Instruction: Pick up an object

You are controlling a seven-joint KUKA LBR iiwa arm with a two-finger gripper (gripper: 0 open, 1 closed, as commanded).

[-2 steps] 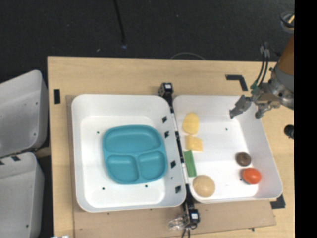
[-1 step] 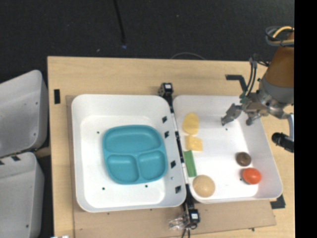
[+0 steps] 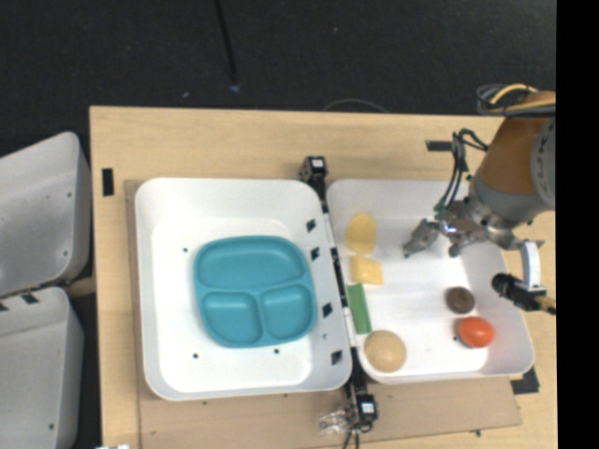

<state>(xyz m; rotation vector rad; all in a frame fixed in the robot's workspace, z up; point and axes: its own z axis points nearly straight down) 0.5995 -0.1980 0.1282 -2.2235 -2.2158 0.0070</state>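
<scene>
My gripper (image 3: 437, 243) hangs over the upper part of the right bin (image 3: 412, 363), open, with nothing between its fingers. In that bin lie a yellow rounded piece (image 3: 361, 232), a pale yellow block (image 3: 368, 270), a green stick (image 3: 357, 308) along the left wall, a beige ball (image 3: 385, 351), a brown ball (image 3: 459, 299) and a red ball (image 3: 475, 332). The yellow piece is to the gripper's left. Below the gripper and a little to its right lies the brown ball, apart from it.
The left bin (image 3: 159, 251) holds a teal divided plate (image 3: 253, 288). A ridge with black clips (image 3: 329, 269) separates the two bins. The grey and orange arm (image 3: 510, 171) comes in over the right bin's upper right corner.
</scene>
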